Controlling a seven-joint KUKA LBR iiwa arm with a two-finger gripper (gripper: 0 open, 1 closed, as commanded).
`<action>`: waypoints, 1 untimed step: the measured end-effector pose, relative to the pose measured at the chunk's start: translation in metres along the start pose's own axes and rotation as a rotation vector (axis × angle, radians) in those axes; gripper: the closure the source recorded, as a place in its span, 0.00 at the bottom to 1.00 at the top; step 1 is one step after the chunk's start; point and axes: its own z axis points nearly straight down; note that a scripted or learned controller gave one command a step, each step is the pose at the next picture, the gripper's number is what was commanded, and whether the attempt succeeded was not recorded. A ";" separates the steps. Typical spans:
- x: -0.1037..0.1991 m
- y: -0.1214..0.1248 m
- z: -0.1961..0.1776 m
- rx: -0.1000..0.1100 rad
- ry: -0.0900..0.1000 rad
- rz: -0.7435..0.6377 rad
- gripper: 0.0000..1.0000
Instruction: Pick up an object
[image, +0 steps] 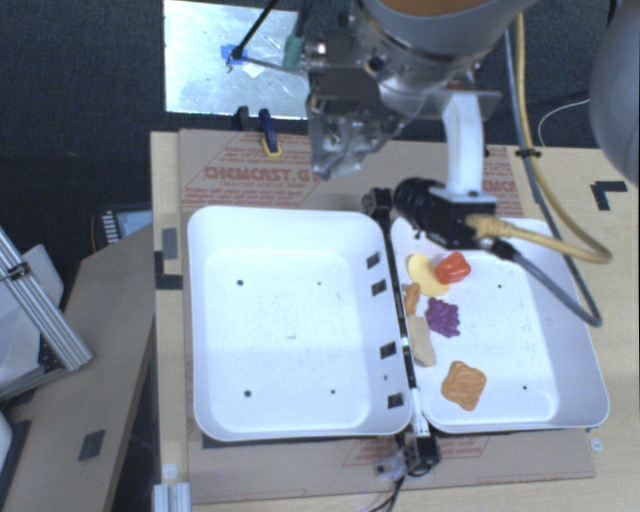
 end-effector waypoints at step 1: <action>0.000 0.000 0.000 0.000 0.000 -0.001 0.00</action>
